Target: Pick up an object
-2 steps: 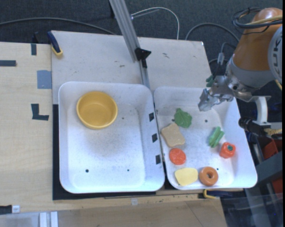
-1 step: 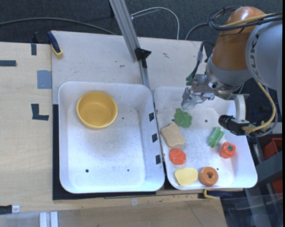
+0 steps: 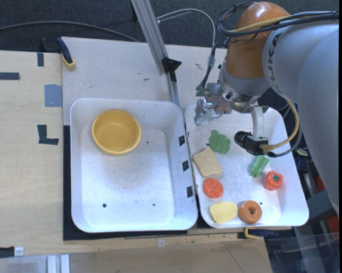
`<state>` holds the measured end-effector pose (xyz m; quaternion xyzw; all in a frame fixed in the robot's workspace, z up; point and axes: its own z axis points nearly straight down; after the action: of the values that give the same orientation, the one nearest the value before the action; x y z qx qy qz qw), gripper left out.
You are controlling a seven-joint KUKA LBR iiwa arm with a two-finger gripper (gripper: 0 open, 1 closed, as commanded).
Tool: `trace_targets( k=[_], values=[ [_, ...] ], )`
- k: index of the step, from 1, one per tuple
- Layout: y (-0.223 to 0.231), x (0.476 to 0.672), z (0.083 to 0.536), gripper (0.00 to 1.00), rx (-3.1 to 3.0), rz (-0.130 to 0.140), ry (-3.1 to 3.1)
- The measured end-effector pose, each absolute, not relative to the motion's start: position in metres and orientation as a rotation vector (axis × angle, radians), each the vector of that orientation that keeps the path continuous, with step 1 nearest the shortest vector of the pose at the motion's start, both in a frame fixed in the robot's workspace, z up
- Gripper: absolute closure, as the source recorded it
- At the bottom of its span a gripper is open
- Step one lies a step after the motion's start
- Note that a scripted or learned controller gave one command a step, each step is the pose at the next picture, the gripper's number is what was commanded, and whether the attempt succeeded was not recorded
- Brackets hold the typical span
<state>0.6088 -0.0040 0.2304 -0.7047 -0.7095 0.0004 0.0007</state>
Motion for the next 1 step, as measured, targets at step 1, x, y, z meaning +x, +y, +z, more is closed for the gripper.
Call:
trace_targets(
  k=[1],
  values=[
    [0.0362, 0.6306, 0.2349, 1.00, -2.215, -0.001, -2.227]
  ],
)
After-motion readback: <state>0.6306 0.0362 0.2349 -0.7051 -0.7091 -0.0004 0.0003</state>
